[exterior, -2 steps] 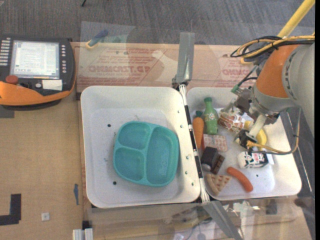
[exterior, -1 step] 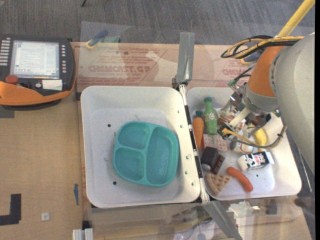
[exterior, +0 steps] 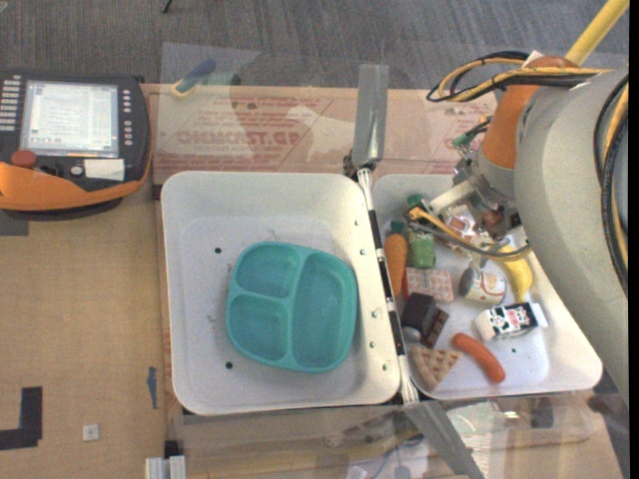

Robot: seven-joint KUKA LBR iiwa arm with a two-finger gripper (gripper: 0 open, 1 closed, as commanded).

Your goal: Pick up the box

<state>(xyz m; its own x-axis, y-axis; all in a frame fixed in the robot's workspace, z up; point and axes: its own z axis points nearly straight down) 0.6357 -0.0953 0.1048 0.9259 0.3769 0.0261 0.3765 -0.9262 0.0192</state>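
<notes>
Nearest lay the sausage (exterior: pixel 480 356), then the small white box (exterior: pixel 511 319), resting untouched in the right bin (exterior: pixel 569 367). Farther back, the claw (exterior: pixel 477 218) hung over the clutter; whether it was apart or together I cannot tell. The pick looked not yet done.

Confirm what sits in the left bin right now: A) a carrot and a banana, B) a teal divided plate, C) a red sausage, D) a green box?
B: the teal divided plate lies in the middle of the left bin, while the carrot, banana and other small items are in the right bin.
</notes>
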